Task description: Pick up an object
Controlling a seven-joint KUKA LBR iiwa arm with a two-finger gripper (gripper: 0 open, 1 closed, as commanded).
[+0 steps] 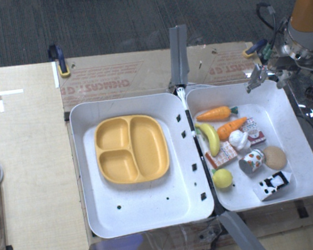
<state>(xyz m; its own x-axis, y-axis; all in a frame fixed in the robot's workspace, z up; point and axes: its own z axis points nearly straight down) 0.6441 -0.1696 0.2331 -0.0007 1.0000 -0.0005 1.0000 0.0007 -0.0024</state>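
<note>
Nearest, in the right bin (310,184), lie a black-and-white carton (274,184), a lemon (222,178), a brown egg-like thing (275,158) and a small cup (253,161); behind them a banana (209,137) and two carrots (214,114). The left bin (89,176) holds a yellow divided plate (132,149). Farthest, the pincer (264,75) hovers over the right bin's back rim, carrying nothing; whether it is apart or together I cannot tell. Judged as the approach step: next, descend onto one object.

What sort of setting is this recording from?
Likely a robotics lab pick-and-place bench: two white bins, one with a yellow divided tray, the other with toy food such as carrots, and an arm's tool.
</note>
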